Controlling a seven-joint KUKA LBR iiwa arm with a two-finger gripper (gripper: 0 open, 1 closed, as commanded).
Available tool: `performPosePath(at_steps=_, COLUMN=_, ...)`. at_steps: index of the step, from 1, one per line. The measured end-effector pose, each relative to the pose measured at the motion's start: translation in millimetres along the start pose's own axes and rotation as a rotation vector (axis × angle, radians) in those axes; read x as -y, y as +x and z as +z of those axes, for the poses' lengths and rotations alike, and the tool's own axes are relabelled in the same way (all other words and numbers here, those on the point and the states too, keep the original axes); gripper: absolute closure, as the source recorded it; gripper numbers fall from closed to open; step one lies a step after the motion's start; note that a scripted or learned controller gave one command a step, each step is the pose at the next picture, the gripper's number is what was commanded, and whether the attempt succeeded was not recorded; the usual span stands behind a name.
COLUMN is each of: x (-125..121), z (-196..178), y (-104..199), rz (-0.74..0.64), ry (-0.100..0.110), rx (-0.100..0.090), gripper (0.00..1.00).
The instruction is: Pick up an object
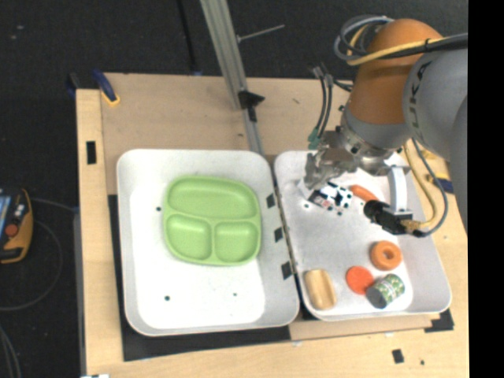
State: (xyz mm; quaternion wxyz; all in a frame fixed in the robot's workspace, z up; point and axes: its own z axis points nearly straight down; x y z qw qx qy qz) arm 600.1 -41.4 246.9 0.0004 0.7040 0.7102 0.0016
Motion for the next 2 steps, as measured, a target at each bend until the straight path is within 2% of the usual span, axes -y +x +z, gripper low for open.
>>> performPosePath(at_steps=2, x=-7, z=-10, y=101, rz=0.001, ry=0.0, rx=0.001, gripper=1.0)
